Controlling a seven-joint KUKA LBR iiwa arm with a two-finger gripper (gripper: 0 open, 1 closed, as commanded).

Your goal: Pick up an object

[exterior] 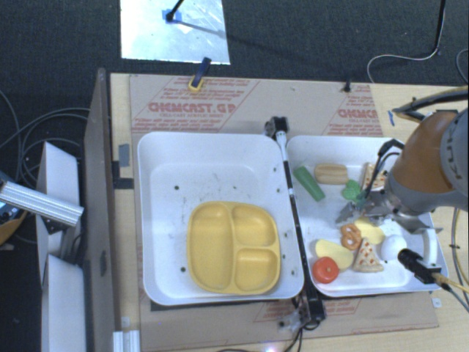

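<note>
Green toy pieces [353,191] lie beside the fingers [352,213]; their gap is unreadable.

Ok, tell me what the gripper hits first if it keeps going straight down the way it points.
Likely the pretzel and the yellow piece beside it: the gripper points down into the right bin just above them. Depth is unclear from this slanted view.

Toy foods in right bin [308,149]: green stick [309,182], bun [331,173], pretzel [351,235], pizza slice [367,257], tomato [325,270]
</note>
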